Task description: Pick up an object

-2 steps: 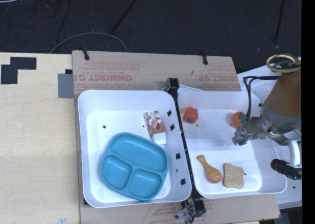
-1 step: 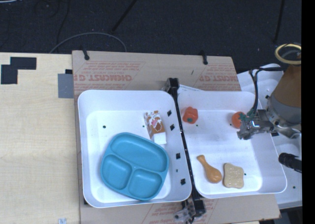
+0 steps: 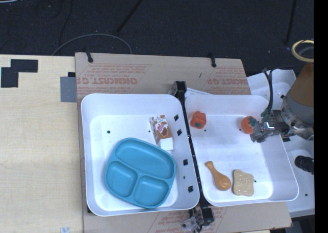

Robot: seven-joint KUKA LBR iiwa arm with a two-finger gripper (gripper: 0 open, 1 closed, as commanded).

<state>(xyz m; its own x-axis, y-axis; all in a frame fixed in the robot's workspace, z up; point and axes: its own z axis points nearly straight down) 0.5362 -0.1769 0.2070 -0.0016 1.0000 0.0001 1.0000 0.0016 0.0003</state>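
In the right bin (image 3: pixel 279 196) lie an orange toy (image 3: pixel 198 120) near the back left corner, a tan drumstick (image 3: pixel 219 175) and a pale cracker-like piece (image 3: pixel 243 183) at the front. A second orange-red toy (image 3: pixel 248 124) sits toward the back right. My gripper (image 3: pixel 261 130) hangs low over that bin's right side, right beside this orange-red toy and touching or nearly touching it. The grey arm (image 3: pixel 302 99) enters from the right edge.
The left bin (image 3: pixel 92 124) holds a blue divided plate (image 3: pixel 139 172) and a small printed packet (image 3: pixel 162 129) near the divider (image 3: pixel 185 140). Cardboard (image 3: pixel 154 76) lies under both bins, and cables run across the dark floor behind.
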